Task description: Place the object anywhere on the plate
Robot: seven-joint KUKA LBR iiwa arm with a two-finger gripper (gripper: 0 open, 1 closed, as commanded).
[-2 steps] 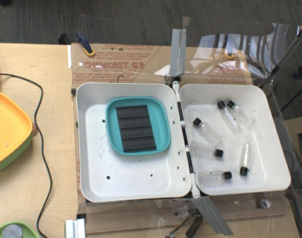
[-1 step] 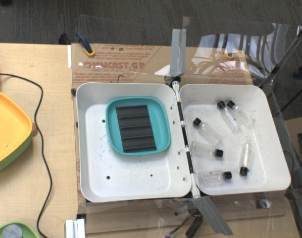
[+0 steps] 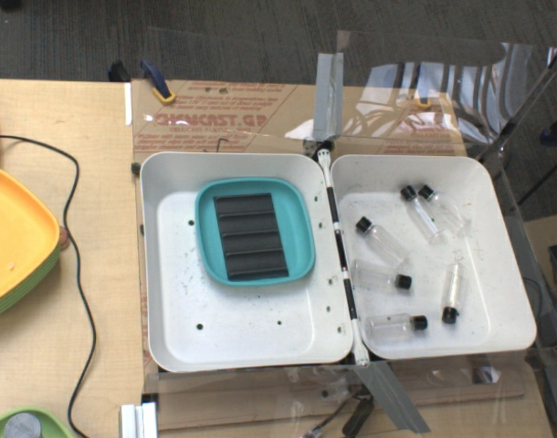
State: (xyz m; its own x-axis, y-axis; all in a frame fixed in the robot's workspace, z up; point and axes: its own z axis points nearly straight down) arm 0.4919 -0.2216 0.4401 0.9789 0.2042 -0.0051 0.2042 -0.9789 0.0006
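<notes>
Bench seen from above, L to R: stacked yellow and green plastic dishes (image 3: 14,245) sit at the far left edge w/ a black cable (image 3: 78,272) trailing past, apparently spares parked out of the work area. The left white shallow bin (image 3: 169,336) holds a teal square plate (image 3: 255,231) w/ a dark ribbed insert, set near its back, prob. as an easy drop target. The right white shallow bin (image 3: 498,327) holds six small clear plastic vials w/ black caps (image 3: 379,235), lying scattered on their sides, apart from one another, as stock to pick from. None is on the plate yet. Gripper's finger state: can't tell.
</notes>
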